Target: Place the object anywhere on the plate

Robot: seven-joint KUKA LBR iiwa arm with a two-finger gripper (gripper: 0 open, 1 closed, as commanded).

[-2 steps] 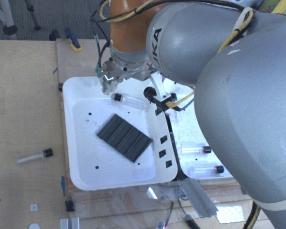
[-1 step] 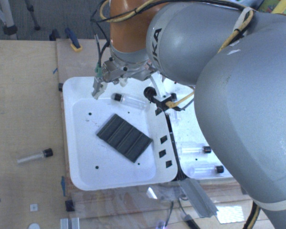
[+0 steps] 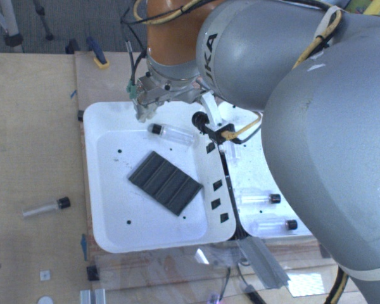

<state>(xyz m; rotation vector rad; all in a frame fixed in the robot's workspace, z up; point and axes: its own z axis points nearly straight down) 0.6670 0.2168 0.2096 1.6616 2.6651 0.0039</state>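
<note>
A dark grey ribbed plate [image 3: 164, 182] lies flat in the middle of the left white bin [image 3: 90, 170]. A clear tube with a black cap [image 3: 171, 133] lies on the bin floor just behind the plate, apart from it. My gripper [image 3: 142, 111] hangs over the bin's far edge, just left of and above the tube's capped end. The view shows nothing held in it. The large grey arm with its orange band [image 3: 174, 24] covers much of the right side.
The right bin [image 3: 253, 176] holds two more clear capped tubes [image 3: 259, 199] [image 3: 273, 225] near its front. Another tube [image 3: 45, 207] lies loose on the bench to the left of the bins. Small clamps sit at the bench's front edge.
</note>
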